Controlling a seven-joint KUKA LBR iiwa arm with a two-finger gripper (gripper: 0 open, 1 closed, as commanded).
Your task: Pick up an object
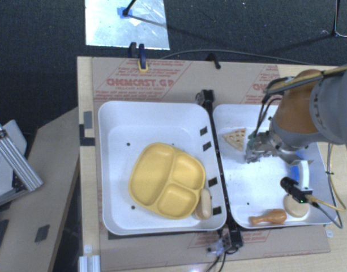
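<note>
My gripper (253,153) hangs low in the right bin (241,177), near its back left part. Just to its upper left lies a tan wedge like a pizza slice (235,137), close to the gripper tip; whether they touch I cannot tell. A brown drumstick (268,217) rests by the bin's front wall. A round beige piece (296,208) sits at the front right, with a blue and white object (301,172) behind it, partly under the arm.
The left bin (122,123) holds a yellow divided plate (166,179) and a small beige roll (204,203) at its front right. A black divider with clips (214,152) runs between the bins. The grey arm with its orange band (298,107) covers the right bin's back right.
</note>
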